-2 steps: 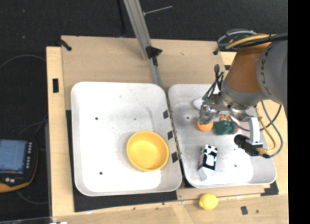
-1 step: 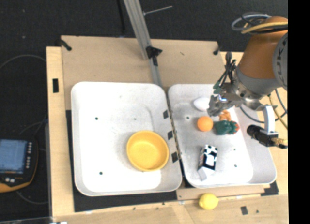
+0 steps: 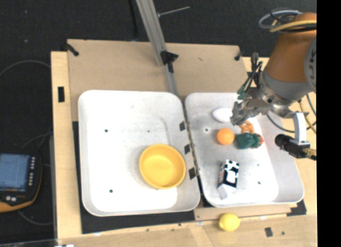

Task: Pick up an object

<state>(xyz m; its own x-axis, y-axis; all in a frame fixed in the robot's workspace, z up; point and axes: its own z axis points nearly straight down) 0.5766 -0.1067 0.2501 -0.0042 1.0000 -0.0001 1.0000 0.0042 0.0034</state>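
My gripper [image 3: 238,117] hangs over the far part of the right bin [image 3: 266,187], its tip just beside a white egg-shaped object [image 3: 220,114]. An orange ball [image 3: 225,136] lies a little nearer, with a dark green toy [image 3: 248,141] to its right and a small orange piece [image 3: 246,127] above that toy. A black-and-white box [image 3: 228,177] lies toward the bin's near edge. The gripper's tip is dark and seen from above, so its state is unclear. Nothing shows between its fingers.
A yellow bowl [image 3: 162,165] sits in the left bin [image 3: 106,112] near its front right corner. A yellow lemon-like object [image 3: 229,222] lies on the bench outside the right bin's front edge. A grey metal pole [image 3: 152,22] slants up from between the bins.
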